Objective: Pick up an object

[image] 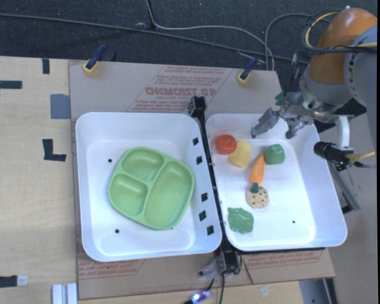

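We see two white bins side by side on a cardboard sheet. The left bin (92, 170) holds a light green tray (152, 187) with three compartments, lying a little askew near its middle.

The right bin (310, 201) holds the small toy foods. A red tomato (225, 144), round and glossy, sits in the upper left of that bin, touching a pale yellow piece (240, 153) just to its right. Right of these is a green pepper (274, 154), blocky and darker green. An orange carrot (258, 168) with a green tip at its lower end lies between the yellow piece and the pepper, tilted, its top end near the pepper. Just below the carrot is a round tan cookie (258, 198) with dark specks. Lower still, near the bin's front left, lies a flat green leaf (240, 220) with a crinkled edge.

The gripper (276, 128) is at the upper right of the frame, over the back edge of the right bin, above the pepper and apart from it. Its two grey fingers (261, 125) are spread wide, one pointing down-left and the other down-right, and we see nothing between them. The arm's orange band (342, 33) shows above it at the frame's top right.
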`<action>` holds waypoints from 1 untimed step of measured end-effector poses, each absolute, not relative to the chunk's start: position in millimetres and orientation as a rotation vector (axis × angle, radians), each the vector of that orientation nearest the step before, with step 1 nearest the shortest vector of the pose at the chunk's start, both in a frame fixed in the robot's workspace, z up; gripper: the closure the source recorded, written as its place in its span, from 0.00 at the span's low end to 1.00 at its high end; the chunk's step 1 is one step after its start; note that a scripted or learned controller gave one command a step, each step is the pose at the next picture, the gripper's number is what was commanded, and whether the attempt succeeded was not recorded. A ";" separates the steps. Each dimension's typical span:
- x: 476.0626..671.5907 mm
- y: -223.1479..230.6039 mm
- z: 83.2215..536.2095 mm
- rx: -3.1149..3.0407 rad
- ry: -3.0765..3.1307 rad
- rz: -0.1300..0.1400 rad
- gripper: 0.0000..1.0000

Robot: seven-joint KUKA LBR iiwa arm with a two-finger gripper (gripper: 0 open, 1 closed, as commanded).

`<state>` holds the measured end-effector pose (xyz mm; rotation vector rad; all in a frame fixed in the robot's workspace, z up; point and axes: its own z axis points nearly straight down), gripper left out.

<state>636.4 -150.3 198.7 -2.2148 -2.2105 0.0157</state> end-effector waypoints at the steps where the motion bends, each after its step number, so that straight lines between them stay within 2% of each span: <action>1: 639.6 -150.0 207.7 -2.219 -2.223 0.002 0.00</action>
